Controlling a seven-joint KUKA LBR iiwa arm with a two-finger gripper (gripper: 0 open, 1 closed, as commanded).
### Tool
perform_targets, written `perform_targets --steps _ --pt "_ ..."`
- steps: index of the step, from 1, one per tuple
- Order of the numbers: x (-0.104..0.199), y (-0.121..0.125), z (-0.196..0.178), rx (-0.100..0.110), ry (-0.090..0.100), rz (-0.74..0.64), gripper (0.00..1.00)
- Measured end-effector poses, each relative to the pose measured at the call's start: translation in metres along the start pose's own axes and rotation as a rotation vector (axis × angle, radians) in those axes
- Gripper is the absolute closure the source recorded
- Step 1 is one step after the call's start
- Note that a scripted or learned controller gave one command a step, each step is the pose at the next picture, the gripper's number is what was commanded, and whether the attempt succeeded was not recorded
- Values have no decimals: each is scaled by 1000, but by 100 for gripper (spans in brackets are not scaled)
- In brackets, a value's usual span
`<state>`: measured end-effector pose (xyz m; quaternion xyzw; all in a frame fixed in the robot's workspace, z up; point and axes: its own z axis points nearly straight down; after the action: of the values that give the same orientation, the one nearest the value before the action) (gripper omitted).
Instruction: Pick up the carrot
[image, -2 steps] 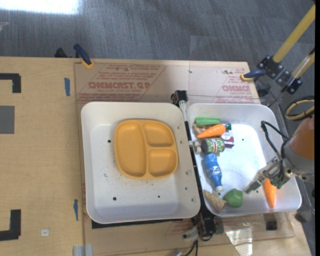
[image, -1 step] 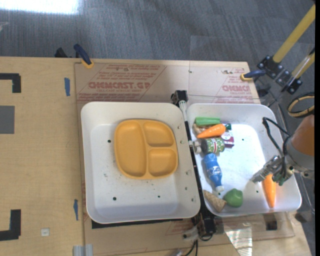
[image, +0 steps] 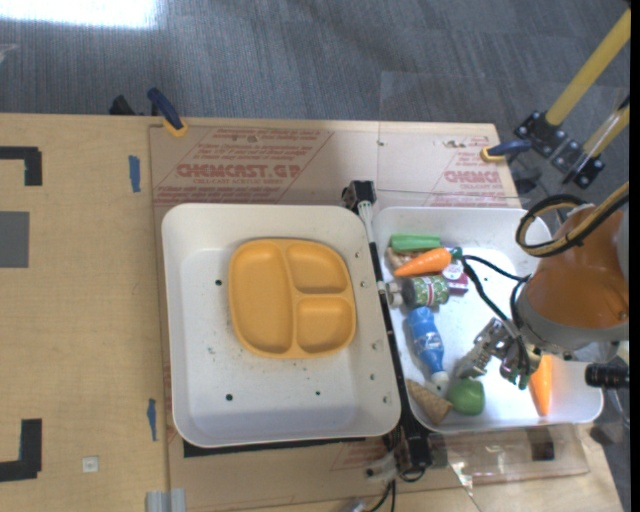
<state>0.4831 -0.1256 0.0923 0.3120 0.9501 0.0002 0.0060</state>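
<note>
Pincer (image: 487, 352) low in rt bin (image: 500, 222), grip state can't tell, carrot (image: 424, 262) apart near top

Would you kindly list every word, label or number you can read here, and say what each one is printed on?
"CHEMCAST GP", red print, partly faint: on the brown sheet behind the left bin.
"CHEMCAST", red print, remainder cut off by a clamp: on the same sheet behind the right bin.
Label on the blue bottle: too small to read.
Label on the green jar: too blurred to read.
</note>
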Motion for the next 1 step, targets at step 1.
perform_targets --steps 1 --pt "-41 -12 -272 -2 -6 -51 100"
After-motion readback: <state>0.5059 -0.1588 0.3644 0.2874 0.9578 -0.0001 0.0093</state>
